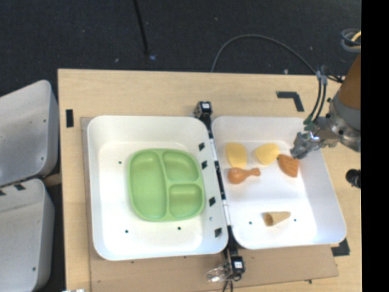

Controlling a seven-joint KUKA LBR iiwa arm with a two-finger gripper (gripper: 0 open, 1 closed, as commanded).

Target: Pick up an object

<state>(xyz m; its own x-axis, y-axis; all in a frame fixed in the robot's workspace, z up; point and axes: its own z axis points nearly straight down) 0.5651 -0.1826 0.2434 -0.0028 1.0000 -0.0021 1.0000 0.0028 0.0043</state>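
Nearest the camera, in the right bin (316,227), a small tan cone-shaped piece (276,218) lies alone on the white floor, well apart from the other items. Farther back in the same bin, an orange drumstick-shaped piece (243,175) lies near the divider between the bins. Behind it rest two yellow pieces: a taller one (237,155) on the left side and a rounder one (267,153) beside it. An orange-brown piece (289,165) lies just right of the rounder yellow one, directly under the gripper (302,146), which reaches in over the bin's far right part; whether its jaws are released or clenched cannot be told. The left bin (106,224) holds a green compartment tray (164,184), lying flat near its middle, with one long section and two smaller ones.
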